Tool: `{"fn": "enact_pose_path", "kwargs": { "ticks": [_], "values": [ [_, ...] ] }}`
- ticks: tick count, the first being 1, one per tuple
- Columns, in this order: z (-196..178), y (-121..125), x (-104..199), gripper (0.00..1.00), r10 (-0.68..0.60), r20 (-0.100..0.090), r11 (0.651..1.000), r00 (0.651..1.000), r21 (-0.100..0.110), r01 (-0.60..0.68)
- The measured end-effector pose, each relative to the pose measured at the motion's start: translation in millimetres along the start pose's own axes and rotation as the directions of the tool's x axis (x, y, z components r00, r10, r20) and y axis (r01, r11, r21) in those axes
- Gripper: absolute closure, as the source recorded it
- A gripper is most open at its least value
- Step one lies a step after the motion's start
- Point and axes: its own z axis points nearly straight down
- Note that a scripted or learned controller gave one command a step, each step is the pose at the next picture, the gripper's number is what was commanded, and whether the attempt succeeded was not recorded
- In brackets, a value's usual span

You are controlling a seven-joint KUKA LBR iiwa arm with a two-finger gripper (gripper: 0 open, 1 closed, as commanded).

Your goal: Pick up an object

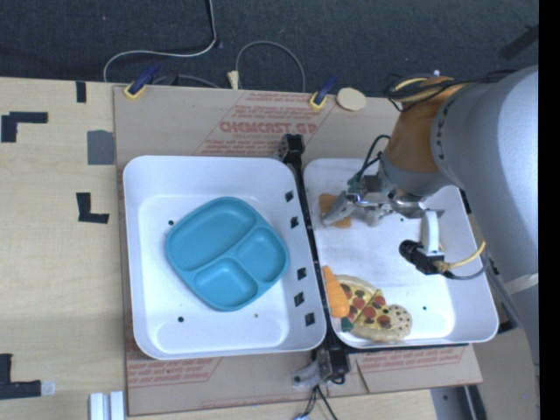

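Two white bins sit on my bench, and my gripper [343, 213] hangs open by the orange piece [335, 206] in the right bin [477, 318]. I should go straight down and squeeze slowly.

A robotics lab: taped wooden bench [52, 234], clamped cardboard [254, 121], loose cables [206, 24].

We see two white bins [140, 234], the left bearing a light blue divided plate [227, 252]. In the right bin we find an orange carrot [335, 292], a tan pizza slice [378, 311] dotted red and green, and an orange piece [336, 210].
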Motion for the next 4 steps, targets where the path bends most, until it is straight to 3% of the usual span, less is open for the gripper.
{"fn": "enact_pose_path", "kwargs": {
  "ticks": [1, 2, 4],
  "values": [
    [1.2, 41.4, 10.0, 0.0, 0.001, -0.001, 1.0, 1.0, 0.004, -0.001],
    [1.4, 50.6, 6.5, 0.0, 0.002, -0.002, 1.0, 1.0, 0.006, -0.002],
    [1.0, 42.8, 7.7, 0.0, 0.003, 0.0, 1.0, 1.0, 0.004, -0.003]
  ]
}}
